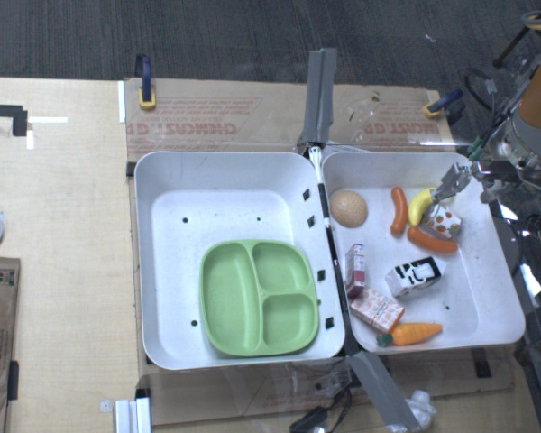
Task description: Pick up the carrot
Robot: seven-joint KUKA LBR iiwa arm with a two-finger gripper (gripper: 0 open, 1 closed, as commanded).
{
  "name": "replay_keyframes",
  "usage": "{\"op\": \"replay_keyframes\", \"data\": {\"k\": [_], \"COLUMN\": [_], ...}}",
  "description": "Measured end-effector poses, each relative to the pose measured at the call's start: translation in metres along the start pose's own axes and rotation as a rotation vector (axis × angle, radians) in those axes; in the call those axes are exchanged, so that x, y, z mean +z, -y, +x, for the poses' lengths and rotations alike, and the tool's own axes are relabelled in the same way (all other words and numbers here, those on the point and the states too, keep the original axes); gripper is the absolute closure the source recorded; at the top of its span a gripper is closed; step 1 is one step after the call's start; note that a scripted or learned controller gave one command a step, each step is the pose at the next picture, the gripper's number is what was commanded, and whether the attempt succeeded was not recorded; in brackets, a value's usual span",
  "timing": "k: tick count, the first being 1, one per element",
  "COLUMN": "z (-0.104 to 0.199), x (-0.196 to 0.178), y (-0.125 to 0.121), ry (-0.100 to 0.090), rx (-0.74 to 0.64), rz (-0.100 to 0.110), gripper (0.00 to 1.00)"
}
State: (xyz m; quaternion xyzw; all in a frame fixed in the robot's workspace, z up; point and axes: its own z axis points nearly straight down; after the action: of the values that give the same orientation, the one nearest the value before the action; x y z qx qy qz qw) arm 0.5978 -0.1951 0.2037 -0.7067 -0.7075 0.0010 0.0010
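Observation:
The carrot (416, 333) is orange with a small green top at its left end. It lies flat near the front edge of the right bin (487, 318), just right of a pink carton (376, 310). My gripper (452, 184) hangs over the far right part of that bin, above a yellow banana (419, 206) and a small patterned box (446, 223). It is well back from the carrot and nothing shows in it.
The right bin also holds a tan egg-like ball (348, 207), two orange-red sausages (398, 210) (431, 239), a black-and-white milk carton (415, 276) and a small pink pack (355, 269). A green divided plate (259, 296) lies in the left bin (162, 242).

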Motion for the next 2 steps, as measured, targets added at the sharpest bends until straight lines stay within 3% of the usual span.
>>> {"op": "replay_keyframes", "data": {"k": [1,2], "z": [0.038,0.041], "x": [0.068,-0.035], "y": [0.045,0.006], "ry": [0.000,0.002], "rx": [-0.288,-0.214], "rz": [0.000,-0.004], "gripper": [0.00,0.00]}}
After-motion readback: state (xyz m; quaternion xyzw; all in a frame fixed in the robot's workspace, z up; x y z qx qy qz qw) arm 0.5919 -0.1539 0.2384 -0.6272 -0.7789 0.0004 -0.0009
